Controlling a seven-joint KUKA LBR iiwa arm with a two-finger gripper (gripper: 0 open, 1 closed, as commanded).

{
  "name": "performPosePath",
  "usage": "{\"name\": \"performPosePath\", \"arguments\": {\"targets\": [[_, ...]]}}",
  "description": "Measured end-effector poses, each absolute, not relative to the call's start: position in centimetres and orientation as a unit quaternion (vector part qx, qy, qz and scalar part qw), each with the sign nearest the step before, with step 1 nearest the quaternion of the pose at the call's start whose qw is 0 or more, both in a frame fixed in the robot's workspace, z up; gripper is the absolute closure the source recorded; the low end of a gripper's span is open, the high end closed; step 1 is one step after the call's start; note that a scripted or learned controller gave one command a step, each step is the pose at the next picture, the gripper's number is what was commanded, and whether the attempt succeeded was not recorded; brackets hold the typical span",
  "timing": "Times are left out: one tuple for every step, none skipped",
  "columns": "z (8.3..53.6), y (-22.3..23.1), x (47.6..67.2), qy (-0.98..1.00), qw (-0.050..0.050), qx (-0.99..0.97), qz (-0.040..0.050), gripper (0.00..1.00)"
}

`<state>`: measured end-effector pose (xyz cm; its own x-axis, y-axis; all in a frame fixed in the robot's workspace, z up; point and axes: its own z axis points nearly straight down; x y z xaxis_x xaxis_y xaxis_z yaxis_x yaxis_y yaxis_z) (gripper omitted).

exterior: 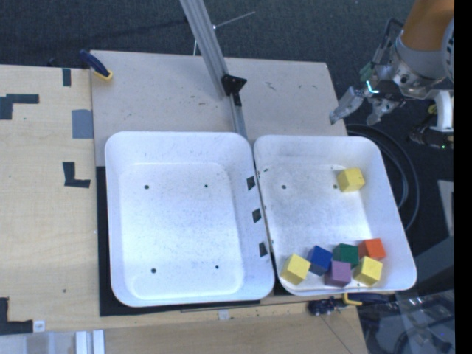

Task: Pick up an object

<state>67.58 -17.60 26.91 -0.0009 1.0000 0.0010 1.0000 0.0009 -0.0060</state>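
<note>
My gripper hangs above the bench just beyond the far right corner of the right bin, below the arm's orange band. Its fingers stand open with nothing between them. In that bin a yellow cube lies alone near the far right wall. Along the near wall sits a cluster: a yellow cube, a blue cube, a green cube, a purple cube, an orange cube and another yellow cube.
The left bin sits beside the right one. A slanted metal pole comes down to the gap between the bins at the far side. Black cables run along the right bin's outer edge. A small blue-and-yellow tool lies far left.
</note>
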Motion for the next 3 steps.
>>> {"name": "performPosePath", "arguments": {"targets": [[27.3, -17.6, 67.7, -0.708, 0.000, -0.706, 0.0011, 0.00], [22.8, -17.8, 67.5, -0.708, 0.001, -0.707, 0.0020, 0.00], [16.5, -17.2, 67.5, -0.708, 0.003, -0.706, 0.0027, 0.00]]}}
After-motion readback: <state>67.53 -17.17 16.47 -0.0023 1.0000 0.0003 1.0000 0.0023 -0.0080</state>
